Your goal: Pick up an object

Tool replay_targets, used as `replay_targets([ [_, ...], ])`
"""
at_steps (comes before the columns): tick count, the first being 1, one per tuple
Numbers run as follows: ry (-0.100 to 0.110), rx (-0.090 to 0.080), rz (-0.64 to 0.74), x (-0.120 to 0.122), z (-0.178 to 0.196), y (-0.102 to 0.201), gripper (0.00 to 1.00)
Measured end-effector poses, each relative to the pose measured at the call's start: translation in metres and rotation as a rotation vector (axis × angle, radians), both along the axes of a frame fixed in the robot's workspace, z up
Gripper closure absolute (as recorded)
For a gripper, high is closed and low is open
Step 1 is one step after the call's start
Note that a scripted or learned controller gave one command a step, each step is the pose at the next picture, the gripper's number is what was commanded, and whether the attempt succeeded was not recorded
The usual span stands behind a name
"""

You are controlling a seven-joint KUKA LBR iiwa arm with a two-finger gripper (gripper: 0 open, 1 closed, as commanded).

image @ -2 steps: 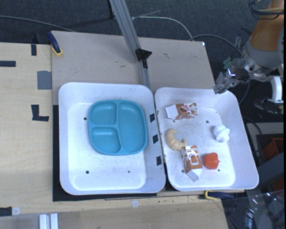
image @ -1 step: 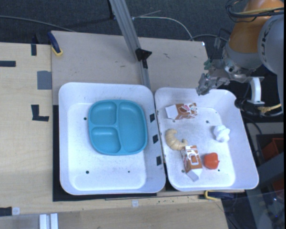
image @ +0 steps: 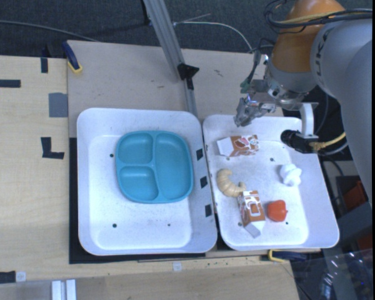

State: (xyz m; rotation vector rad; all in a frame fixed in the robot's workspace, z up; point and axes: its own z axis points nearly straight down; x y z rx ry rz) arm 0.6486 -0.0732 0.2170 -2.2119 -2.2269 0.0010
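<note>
The right bin point(image: 312, 230) holds a small brown-and-white carton point(image: 239, 145) near its far left, a tan croissant point(image: 229, 183) in the middle, an orange-and-white box point(image: 250, 210) near the front, a red tomato-like piece point(image: 276, 210) beside that box, and a white lump point(image: 290, 174) toward the right. My gripper point(image: 245, 116) hangs over the bin's far edge, just above and behind the small carton, with nothing visibly between its fingers.
The left bin point(image: 94, 230) bears a teal divided plate point(image: 154, 166). A slanted metal pole point(image: 167, 33) rises behind the bins. The grey arm with its orange band point(image: 303, 30) fills the upper right. Black cables point(image: 312, 144) hang beside the right bin.
</note>
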Motion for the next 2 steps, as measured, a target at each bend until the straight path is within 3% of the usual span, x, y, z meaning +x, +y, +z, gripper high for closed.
replay_targets([
  [2, -0.003, 0.000, 0.001, 0.012, 0.020, 0.102, 1.00],
])
